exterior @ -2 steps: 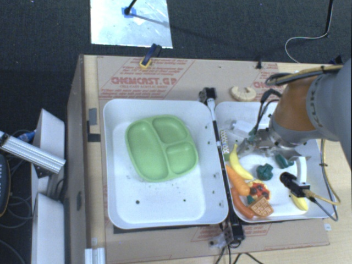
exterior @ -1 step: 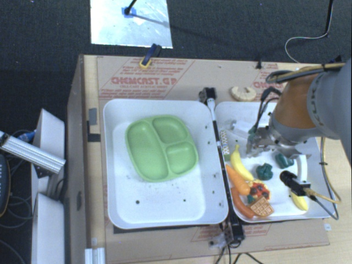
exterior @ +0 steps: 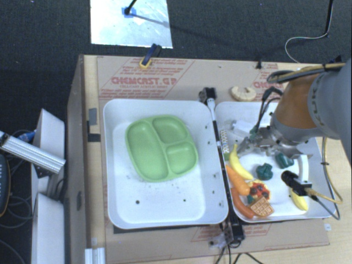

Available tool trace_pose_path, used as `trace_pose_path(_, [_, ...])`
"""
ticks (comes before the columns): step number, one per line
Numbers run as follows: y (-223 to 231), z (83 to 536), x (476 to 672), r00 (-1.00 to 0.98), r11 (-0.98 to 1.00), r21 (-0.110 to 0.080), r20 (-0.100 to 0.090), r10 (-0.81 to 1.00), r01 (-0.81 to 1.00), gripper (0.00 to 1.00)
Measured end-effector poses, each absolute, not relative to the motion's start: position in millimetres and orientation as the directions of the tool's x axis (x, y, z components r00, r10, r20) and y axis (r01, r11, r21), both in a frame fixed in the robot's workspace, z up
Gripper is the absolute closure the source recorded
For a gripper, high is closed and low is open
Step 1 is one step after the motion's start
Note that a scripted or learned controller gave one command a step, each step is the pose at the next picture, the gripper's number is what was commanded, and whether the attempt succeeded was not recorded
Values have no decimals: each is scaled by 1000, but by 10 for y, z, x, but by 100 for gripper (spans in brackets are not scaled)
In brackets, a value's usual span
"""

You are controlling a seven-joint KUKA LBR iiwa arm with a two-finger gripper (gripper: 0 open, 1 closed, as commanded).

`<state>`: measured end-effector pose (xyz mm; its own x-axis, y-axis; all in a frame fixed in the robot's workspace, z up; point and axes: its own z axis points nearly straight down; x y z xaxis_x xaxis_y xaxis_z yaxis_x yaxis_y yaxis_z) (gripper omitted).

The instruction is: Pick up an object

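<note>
Small dark-green plastic toy (exterior: 265,171) lying in the right white bin (exterior: 318,213) just below the claw (exterior: 266,146), claw's grip state impossible to tell, yellow plastic banana (exterior: 236,164) to its left, green divided plate (exterior: 161,147) far left

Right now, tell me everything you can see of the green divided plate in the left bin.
The green divided plate is pale green, looks like smooth plastic, and has rounded corners. Raised ridges split it into three compartments: one large along its left side and two smaller on its right. It lies flat and right side up, turned slightly askew, in the upper middle of the left white bin. All three compartments hold nothing. It touches just the bin floor, where a few dark specks lie nearby.
</note>
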<state>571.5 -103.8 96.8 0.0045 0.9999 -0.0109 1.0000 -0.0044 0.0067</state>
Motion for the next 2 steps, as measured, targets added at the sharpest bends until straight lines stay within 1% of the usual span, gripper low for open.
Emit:
trace_pose_path(1, [-886, 848, 6261, -4, 4, 3, -1, 1000, 1000, 0])
trace_pose_path(2, [-941, 852, 6694, -5, 5, 4, -1, 1000, 1000, 0])
